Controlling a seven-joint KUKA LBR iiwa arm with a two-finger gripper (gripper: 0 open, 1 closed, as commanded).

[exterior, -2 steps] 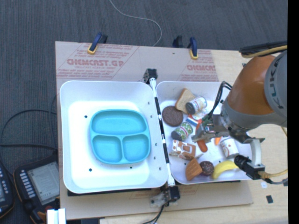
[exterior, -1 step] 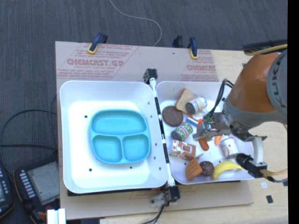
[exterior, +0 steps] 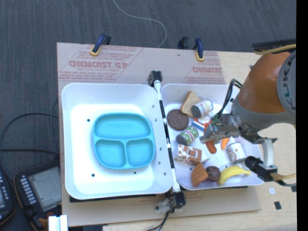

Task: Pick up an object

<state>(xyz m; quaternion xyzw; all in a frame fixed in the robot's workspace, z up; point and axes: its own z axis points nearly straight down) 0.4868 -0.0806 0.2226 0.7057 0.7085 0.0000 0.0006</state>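
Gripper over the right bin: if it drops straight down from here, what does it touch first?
Probably the orange carrot-like piece just under the gripper, beside the small can; depth is unclear.

Robotics lab, clamped board (exterior: 144, 64) on a bench, two white bins (exterior: 72, 129), loose cables (exterior: 139, 18), grey carpet (exterior: 29, 32)

tray (exterior: 124, 141) in left bin (exterior: 77, 100)

Bright, even light — slightly soft
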